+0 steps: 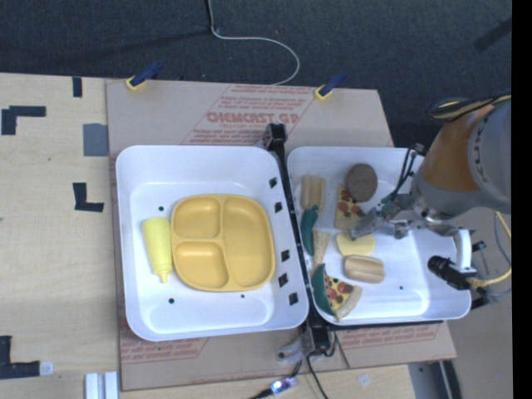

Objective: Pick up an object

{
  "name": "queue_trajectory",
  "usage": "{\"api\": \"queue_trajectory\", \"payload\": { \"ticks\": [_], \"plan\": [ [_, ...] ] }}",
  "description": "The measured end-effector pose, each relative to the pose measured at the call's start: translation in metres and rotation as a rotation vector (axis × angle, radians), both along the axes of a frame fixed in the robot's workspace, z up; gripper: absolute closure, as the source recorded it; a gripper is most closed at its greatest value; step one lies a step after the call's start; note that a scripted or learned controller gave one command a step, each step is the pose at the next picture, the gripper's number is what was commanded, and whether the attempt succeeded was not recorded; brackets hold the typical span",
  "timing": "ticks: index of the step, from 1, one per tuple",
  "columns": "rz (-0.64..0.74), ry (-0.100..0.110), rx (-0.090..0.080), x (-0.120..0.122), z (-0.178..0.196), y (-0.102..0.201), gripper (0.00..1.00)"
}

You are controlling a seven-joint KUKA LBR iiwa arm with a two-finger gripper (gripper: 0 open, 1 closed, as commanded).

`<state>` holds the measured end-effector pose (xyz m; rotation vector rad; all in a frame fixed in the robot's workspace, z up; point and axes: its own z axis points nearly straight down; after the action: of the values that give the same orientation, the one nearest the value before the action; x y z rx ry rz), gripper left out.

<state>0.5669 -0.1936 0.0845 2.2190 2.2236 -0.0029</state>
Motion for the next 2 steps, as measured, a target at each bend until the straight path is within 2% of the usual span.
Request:
{"api": "queue_trajectory", "payload": {
  "ticks": [1, 2],
  "plan": [
    [0.000, -0.005, -0.001, 0.001, 0.012, 0.000, 1.00],
    [-0.002, -0.004, 0.000, 0.001, 0.056, -0.006, 1.00]
  ]
}}
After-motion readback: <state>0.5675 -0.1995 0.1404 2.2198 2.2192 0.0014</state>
